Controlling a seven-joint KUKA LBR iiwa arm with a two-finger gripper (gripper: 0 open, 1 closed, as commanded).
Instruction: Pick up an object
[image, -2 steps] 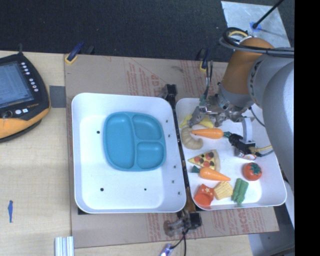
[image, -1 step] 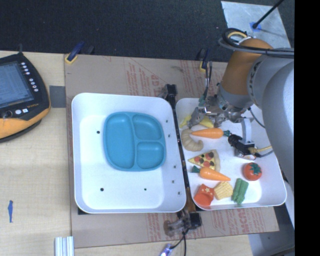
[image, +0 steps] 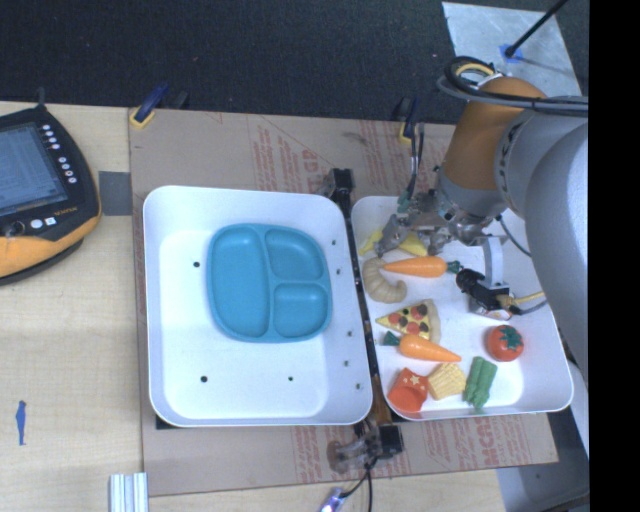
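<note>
The right bin (image: 535, 375) holds toy food. An orange carrot (image: 413, 267) lies near its far end, with a beige pastry (image: 383, 285) to its left and a yellow piece (image: 378, 241) by the far-left corner. My gripper (image: 420, 232) hangs low over that far end, just above the carrot and beside the yellow piece. Nearer the front lie a pizza slice (image: 411, 320), a second carrot (image: 428, 349), a red tomato (image: 505, 342), a red pepper (image: 406, 390), a corn piece (image: 447, 380) and a green bean pod (image: 480, 382).
The left bin (image: 175, 300) holds a blue divided plate (image: 268, 280). An orange-edged control pendant (image: 40, 195) lies on the bench at far left. The grey arm (image: 545, 180) reaches over the right bin's far right side.
</note>
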